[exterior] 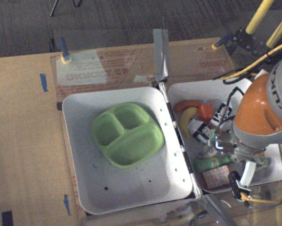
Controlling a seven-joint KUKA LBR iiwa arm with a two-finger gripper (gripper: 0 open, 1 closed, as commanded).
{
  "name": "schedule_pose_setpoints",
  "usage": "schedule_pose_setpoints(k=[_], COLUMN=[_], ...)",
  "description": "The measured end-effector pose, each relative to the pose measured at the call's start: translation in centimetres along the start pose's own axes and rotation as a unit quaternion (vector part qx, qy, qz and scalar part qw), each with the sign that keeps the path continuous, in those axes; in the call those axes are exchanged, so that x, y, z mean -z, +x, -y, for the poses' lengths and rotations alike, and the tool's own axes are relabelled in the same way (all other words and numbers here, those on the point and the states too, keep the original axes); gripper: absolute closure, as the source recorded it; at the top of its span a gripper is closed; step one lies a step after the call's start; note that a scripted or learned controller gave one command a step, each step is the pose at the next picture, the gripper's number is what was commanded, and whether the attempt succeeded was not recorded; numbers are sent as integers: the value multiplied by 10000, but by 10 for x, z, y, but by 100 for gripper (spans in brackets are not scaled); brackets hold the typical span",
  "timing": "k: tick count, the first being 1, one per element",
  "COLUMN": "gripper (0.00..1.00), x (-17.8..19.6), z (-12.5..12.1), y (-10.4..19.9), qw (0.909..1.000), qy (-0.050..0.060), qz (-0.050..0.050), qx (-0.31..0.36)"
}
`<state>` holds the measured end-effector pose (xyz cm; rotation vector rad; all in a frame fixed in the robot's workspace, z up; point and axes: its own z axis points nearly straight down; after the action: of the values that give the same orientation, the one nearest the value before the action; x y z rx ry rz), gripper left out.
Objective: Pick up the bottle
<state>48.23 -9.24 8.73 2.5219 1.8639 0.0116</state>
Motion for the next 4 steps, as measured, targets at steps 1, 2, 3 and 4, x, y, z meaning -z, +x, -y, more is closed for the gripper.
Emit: schedule_pose_setpoints(k=[1, 2, 3, 4], gripper=[0, 0, 0, 0], x=[33, 101, 31, 45], z=[-20, -62, -20, -68], y=[-64, -108, -35, 23], qw=[9984, 9962, 9882, 9868], qy=[3, 48, 32, 50], qz=[10, 20, 18, 23], qx=[-558, -867, -1531, -1617])
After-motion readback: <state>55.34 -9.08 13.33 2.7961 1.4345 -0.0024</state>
